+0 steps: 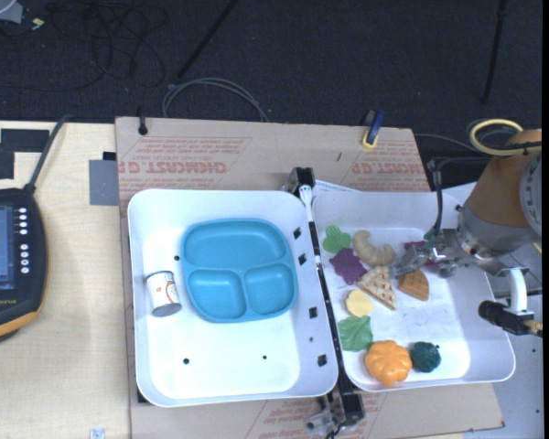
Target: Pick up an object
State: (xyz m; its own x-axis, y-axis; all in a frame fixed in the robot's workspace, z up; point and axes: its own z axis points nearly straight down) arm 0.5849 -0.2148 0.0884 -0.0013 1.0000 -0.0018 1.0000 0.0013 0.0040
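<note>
A: Where is the claw (pixel 419 262)?

B: It is down low in the right bin (pixel 480 355), near the middle. It sits right among the toy foods, between the tan piece (pixel 372 247) and the brown piece (pixel 414 285).

A: Is it holding one?

B: I cannot tell. It is small and dark here, and I cannot see how wide it is or if anything is in it.

A: What could go wrong?

B: The foods lie very close. The wedge with dots (pixel 381 287) is just at 7 o'clock from the claw, and the brown piece is at 6 o'clock. I think the claw could push one away, or pinch two at once, or slip off and come up with nothing.

A: How many things are there?

B: Two white bins. The left bin (pixel 156 355) has one blue tray (pixel 238 270) with three parts and one little can (pixel 163 293) at its 9 o'clock. In the right bin I count nine foods: two green leaves (pixel 337 240), one purple bunch (pixel 348 264), the tan piece, the wedge, the brown piece, one yellow round (pixel 359 303), one orange pumpkin (pixel 387 360) and one dark green one (pixel 425 357)
</note>
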